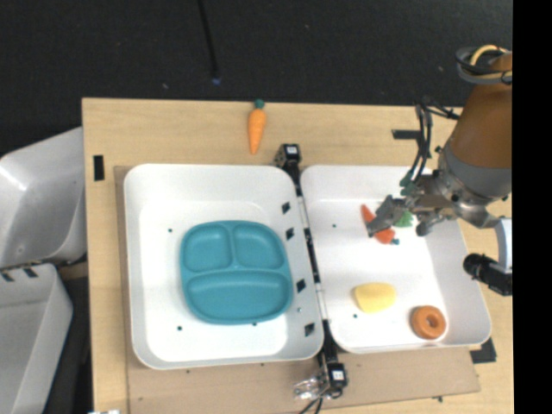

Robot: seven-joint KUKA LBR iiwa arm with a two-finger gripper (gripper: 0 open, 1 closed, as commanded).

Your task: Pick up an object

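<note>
Pale wooden bench top (172, 123) sits against a dark floor, carrying two shallow white plastic bins side by side. A teal divided plate with three compartments (235, 272) lies flat in the middle of the left bin (142, 335). The right bin (345, 197) holds a pale yellow rounded toy (374, 297) near its front, with an orange ring-shaped doughnut toy (428, 322) just beside it toward the front right corner. A small red-and-green toy, possibly a pepper or chilli (380, 228), lies in the upper middle of this bin. The grey two-finger gripper (390, 216) hangs directly over that red toy, touching or nearly so; whether its fingers are spread or closed on it cannot be told from this angle. Outside the bins, an orange toy carrot with a green top (256, 128) rests on the bench beyond the left bin.
</note>
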